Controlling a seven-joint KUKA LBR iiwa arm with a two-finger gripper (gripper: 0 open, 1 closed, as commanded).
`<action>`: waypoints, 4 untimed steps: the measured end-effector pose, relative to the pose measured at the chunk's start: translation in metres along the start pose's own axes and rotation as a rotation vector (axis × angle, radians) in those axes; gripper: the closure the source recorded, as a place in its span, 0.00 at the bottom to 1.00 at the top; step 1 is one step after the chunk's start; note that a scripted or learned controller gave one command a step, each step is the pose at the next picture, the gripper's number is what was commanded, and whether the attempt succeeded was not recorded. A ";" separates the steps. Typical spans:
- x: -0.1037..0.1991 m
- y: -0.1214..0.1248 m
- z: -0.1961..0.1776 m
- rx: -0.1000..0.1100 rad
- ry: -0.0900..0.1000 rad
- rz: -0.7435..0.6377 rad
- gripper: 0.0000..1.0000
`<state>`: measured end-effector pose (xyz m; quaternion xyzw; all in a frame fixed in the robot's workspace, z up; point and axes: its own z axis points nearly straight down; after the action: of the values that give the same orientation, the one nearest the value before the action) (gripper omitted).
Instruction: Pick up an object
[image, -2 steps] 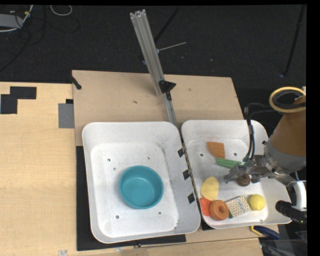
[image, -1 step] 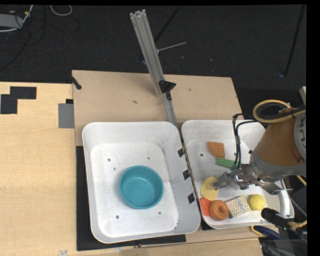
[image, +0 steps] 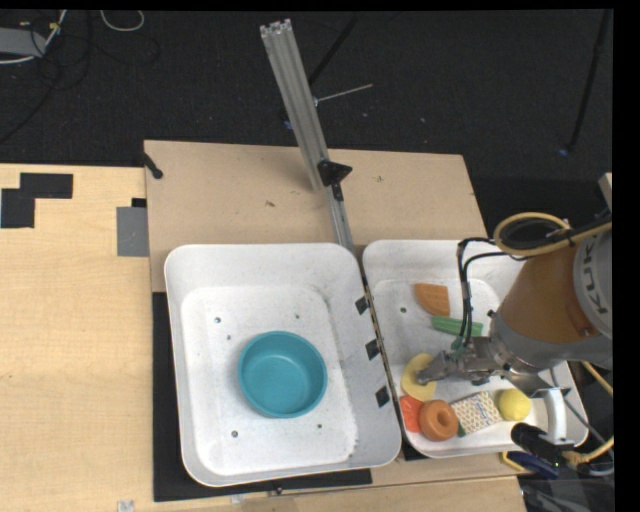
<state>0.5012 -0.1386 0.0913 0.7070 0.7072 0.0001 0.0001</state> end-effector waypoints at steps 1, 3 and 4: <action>-0.001 0.000 -0.011 -0.002 -0.001 0.001 1.00; -0.002 0.010 -0.120 -0.003 -0.001 0.000 1.00; 0.050 0.038 -0.123 0.000 0.000 -0.004 1.00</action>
<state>0.5389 -0.0883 0.2143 0.7057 0.7085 0.0000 0.0001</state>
